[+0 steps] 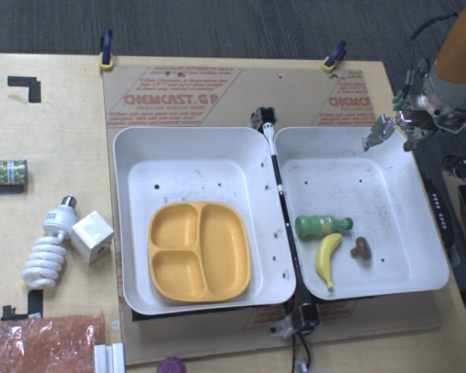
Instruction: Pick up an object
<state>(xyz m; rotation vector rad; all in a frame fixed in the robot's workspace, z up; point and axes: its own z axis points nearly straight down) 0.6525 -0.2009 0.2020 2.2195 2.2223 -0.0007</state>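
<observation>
The arm (457,49) ran off the right edge, so most of it was cut off. The tool (382,130) was too small to tell how its fingers stood. The pink mesh bag (43,344) and a purple thing (171,365) got clipped by the bottom edge.

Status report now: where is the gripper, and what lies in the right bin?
Gripper above right bin's far right corner. Green bottle, banana, small brown object untouched. Nothing in the way.

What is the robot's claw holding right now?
Nothing. The gripper hangs over the back right corner of the right bin, with nothing between its fingers. The banana lies in that bin, untouched.
</observation>
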